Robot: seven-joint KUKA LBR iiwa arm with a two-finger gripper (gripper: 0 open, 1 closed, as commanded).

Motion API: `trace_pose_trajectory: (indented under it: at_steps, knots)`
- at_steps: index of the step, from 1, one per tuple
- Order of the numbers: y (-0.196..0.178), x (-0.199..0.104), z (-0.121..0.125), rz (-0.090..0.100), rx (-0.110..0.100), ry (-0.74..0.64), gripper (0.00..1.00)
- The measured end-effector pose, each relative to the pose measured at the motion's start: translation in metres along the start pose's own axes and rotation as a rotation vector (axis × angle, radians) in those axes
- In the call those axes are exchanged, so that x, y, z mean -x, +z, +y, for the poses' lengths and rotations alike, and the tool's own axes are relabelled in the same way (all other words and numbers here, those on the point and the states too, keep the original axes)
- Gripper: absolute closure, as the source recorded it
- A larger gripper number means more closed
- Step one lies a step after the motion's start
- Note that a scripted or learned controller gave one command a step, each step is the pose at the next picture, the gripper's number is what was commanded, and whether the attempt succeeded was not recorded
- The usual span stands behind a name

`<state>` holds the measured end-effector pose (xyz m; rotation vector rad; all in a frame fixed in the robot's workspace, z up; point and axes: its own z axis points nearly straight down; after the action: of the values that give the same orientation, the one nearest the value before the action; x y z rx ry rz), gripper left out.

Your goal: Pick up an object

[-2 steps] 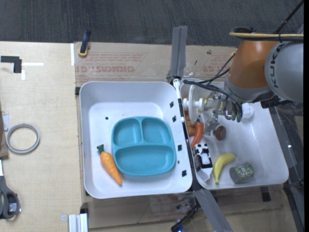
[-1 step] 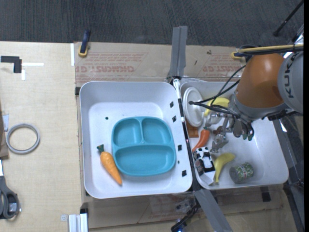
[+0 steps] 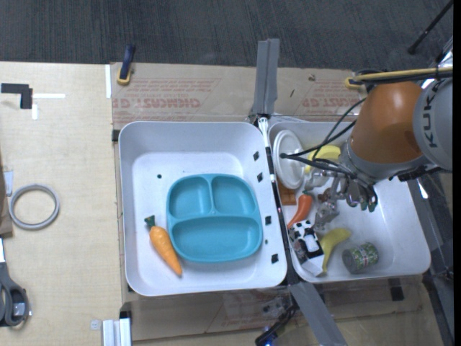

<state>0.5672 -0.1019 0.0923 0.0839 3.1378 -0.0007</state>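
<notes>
A: Where's the arm (image 3: 392, 132)?
B: In from the right, over the right bin (image 3: 403, 262). Gripper (image 3: 325, 209) hangs low near the bin's middle.
A: Holding anything?
B: Can't tell. Cables and the wrist clutter that spot.
A: What's under it?
B: A yellow banana (image 3: 331, 244) just below the gripper, a red-orange pepper (image 3: 302, 209) to its left, a black-and-white block (image 3: 307, 241) beside the banana, a green can (image 3: 360, 257) lying on its side toward the front. A white plate (image 3: 287, 161) leans at the bin's back left.
A: Left bin (image 3: 137, 215)?
B: A blue divided plate (image 3: 214, 218) in the middle, a carrot (image 3: 164, 246) touching its lower left edge.
A: Bench?
B: A grey tape ring (image 3: 32, 206) far left.
</notes>
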Motion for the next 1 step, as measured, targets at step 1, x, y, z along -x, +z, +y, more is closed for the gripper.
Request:
trace_pose_trajectory:
  at_steps: [1]
  knots:
    - [0.0003,-0.0046,0.0097,0.000,0.001,0.009,0.00]
